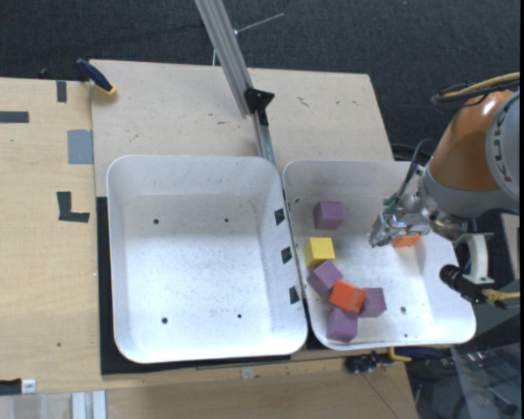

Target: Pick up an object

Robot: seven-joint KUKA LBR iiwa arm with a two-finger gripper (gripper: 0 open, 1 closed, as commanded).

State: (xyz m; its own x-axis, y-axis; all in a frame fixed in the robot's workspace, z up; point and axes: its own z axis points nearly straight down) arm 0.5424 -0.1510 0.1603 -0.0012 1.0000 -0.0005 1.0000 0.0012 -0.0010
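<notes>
My gripper [389, 232] hangs low over the right part of the right bin [437, 321]. A small orange block [407, 242] lies right beside its tip, partly hidden by it, and I cannot tell whether they touch. To the left in the same bin are a purple cube [328, 214] and a yellow cube [320, 250]. Nearer the front sits a cluster: a purple block [324, 277], an orange block [347, 297], a purple block [374, 301] and another purple block [341, 325].
The left bin [122, 234] stands beside the right one, sharing a raised middle wall. A slanted metal rail [231, 51] runs from the top down to the bins' junction. The arm's grey and orange body [476, 160] overhangs the right bin's edge.
</notes>
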